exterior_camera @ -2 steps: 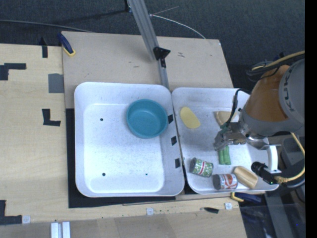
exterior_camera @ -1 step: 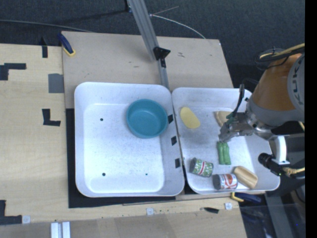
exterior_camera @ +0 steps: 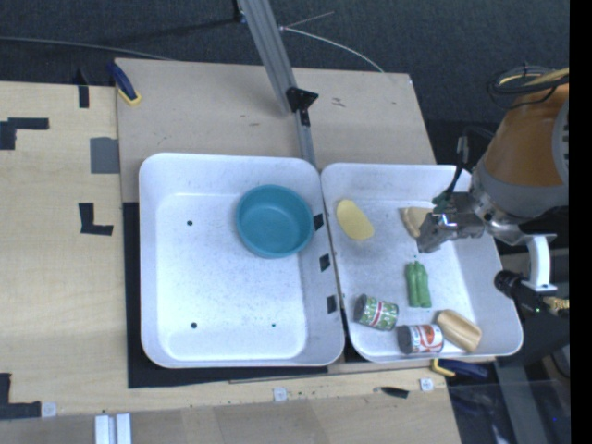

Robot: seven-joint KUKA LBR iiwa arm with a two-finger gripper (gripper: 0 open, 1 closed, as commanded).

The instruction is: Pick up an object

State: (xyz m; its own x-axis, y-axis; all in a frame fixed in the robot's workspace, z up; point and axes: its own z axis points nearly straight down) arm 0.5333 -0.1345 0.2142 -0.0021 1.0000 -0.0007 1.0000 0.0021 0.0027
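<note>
A light wooden bench carries two shallow white bins set side by side, their inner rims touching. The left bin and the right bin rest on a dark mat. A blue-and-yellow clamp lies near the bench's far left corner

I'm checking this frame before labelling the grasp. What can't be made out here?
- Gripper: too small and dark in the camera view to tell its state.
- Tan object: its right part is hidden by the gripper.
- Cans: labels too small to read.
</note>
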